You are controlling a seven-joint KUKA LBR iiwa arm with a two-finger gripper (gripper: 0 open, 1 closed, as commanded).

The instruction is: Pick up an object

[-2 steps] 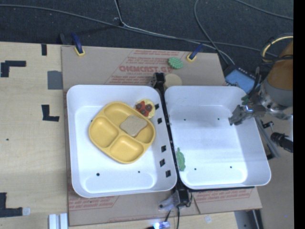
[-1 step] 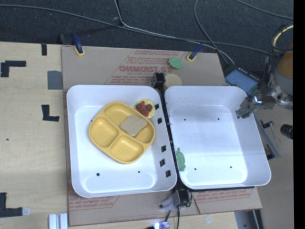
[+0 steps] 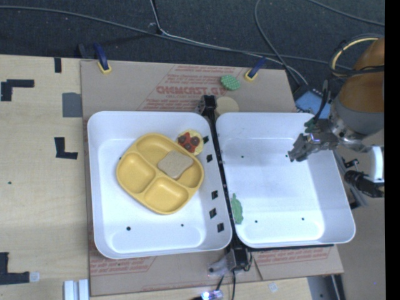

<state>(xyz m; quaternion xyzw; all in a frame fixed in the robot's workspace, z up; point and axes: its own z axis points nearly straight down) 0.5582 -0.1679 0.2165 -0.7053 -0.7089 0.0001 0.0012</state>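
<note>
My gripper (image 3: 299, 151) hangs over the far right part of the right bin (image 3: 325, 227), with the grey arm and its orange band coming in from the right. Nothing shows beneath it but bare white floor. A small green leafy piece (image 3: 237, 209) lies against the right bin's left wall, well to the gripper's left and nearer the front. In the left bin (image 3: 109, 230) a yellow divided plate (image 3: 140, 174) carries a slice of toast (image 3: 175, 164). A cluster of red berries (image 3: 190, 141) sits at the plate's far right corner.
On the cardboard behind the bins lie a small green textured piece (image 3: 229, 82) and a pale round disc (image 3: 229, 104). Black clamps (image 3: 209, 104) join the bins along the middle wall. Cables run across the dark floor at the back.
</note>
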